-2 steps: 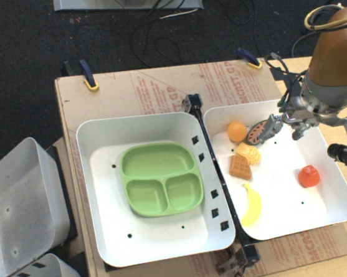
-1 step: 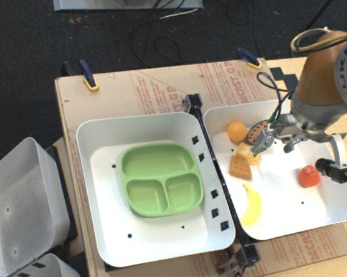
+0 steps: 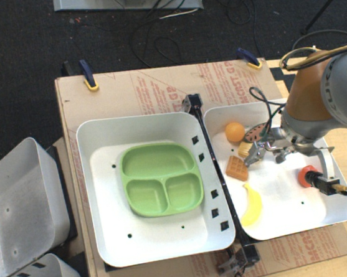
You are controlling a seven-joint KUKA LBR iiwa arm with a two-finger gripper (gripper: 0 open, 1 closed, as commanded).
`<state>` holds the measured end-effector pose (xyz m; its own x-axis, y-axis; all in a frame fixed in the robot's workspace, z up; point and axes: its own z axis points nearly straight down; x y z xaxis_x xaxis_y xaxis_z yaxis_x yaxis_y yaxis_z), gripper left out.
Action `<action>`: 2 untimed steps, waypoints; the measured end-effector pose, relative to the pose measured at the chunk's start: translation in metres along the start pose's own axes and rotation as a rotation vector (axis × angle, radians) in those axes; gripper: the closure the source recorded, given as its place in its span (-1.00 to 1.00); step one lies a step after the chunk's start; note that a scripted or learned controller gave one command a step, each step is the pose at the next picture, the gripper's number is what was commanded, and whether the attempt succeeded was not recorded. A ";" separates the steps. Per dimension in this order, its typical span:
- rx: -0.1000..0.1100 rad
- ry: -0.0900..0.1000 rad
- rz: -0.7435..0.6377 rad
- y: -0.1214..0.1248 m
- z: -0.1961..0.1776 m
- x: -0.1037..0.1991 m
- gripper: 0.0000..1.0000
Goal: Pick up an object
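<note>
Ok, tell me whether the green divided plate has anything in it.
Empty. The green divided plate in the left bin shows bare green in all three compartments; the banana and orange lie in the right bin.

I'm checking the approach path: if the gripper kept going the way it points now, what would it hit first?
The gripper points toward the picture's left and slightly down. The waffle piece would likely come first, just ahead of its tip. Height above the right bin is unclear, so it might pass over.
</note>
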<state>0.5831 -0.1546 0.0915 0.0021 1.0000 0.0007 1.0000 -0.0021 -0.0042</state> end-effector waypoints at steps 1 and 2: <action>-0.006 -0.001 0.001 0.002 -0.014 0.000 1.00; -0.010 -0.002 -0.006 0.012 -0.064 0.003 1.00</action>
<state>0.5958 -0.1519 0.1558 -0.0036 1.0000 -0.0011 1.0000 0.0036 0.0057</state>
